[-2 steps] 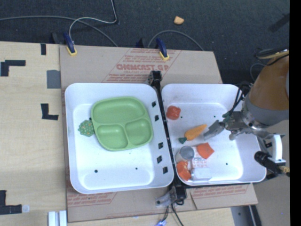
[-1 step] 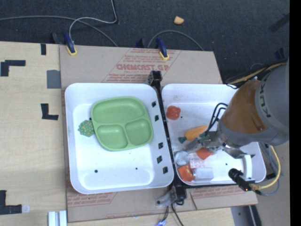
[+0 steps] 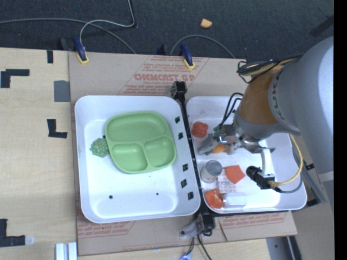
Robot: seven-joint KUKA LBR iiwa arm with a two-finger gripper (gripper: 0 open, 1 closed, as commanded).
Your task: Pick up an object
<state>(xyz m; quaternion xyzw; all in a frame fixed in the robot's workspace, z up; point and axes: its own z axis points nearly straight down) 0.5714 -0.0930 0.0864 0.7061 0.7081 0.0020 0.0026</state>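
- The grey arm (image 3: 303, 91) with its orange band (image 3: 257, 99) reaches in from the right and covers much of the right bin's upper half.
- The cardboard sheet (image 3: 157, 75) with red printing lies under both bins, held at its far edge by two blue-and-yellow clamps (image 3: 81, 53).
- The left bin (image 3: 89, 194) holds a green divided plate (image 3: 142, 141), which sits toward its upper middle.
- The right bin (image 3: 295, 199) lies just beside the left bin, with a row of black clips along the seam between them.
- A small green bumpy object (image 3: 99, 147) touches the left edge of the plate.
- The gripper (image 3: 221, 143) hangs low over the upper left part of the right bin; whether it is spread or pinching anything cannot be told, since the wrist hides much of it.
- A red-orange round object (image 3: 200, 128) lies just left of the gripper, near the seam.
- A grey round can-like object (image 3: 211, 170) sits below the gripper, apart from it.
- An orange-red block (image 3: 234, 173) lies just right of the grey object.
- Another orange piece (image 3: 214, 199) and a white flat piece (image 3: 237, 201) rest near the right bin's lower edge.
- A tiny orange scrap (image 3: 205, 23) lies on the dark floor beyond the bench.
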